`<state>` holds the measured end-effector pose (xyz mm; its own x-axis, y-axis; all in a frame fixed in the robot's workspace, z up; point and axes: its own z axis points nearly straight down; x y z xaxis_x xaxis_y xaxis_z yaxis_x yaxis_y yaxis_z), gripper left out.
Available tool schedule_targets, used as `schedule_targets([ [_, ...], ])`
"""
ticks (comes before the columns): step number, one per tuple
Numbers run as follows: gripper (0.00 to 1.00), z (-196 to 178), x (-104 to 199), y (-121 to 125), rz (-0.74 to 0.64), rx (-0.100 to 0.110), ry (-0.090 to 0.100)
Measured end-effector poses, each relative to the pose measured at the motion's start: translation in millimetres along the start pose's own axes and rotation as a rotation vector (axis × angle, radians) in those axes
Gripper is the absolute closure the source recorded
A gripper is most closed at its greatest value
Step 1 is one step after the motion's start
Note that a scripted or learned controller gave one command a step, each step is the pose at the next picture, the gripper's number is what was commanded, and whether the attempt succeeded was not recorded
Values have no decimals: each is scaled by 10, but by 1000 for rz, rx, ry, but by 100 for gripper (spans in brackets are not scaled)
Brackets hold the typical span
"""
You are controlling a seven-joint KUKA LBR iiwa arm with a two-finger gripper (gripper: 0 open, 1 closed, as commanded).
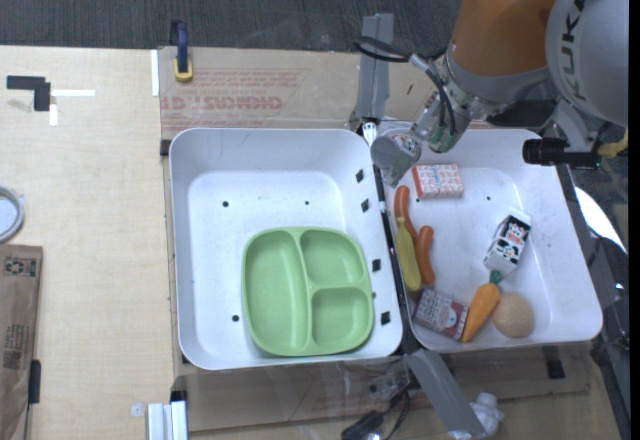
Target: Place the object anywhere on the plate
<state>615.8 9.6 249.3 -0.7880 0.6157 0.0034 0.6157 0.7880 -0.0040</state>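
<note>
Camera view: tool [398, 154] at right bin's far-left corner, finger state unclear, nothing visibly held. Sausages [412, 228] just below it; green plate [306, 291] down-left. Likely pre-grasp step; next needs descent onto an object.

I see the pale wooden bench [80, 228] carrying two white bins side by side: the right bin [575, 258] sits directly under the gripper [395, 156], the left bin [200, 228] just to its left. Behind the gripper, a cardboard sheet [260, 88] lies flat with a blue-and-yellow clamp [181, 53] at its far-left corner. Well left of the gripper sit a tape roll [8, 215] and a brown paper bag [18, 318].
</note>
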Motion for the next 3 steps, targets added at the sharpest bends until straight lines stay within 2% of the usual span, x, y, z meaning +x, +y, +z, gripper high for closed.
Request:
schedule_targets([
  [1,100,208,531,-31,5,0,0],
  [2,100,617,322,249,23,0,-1],
  [3,100,611,563,60,-141,0,0],
])
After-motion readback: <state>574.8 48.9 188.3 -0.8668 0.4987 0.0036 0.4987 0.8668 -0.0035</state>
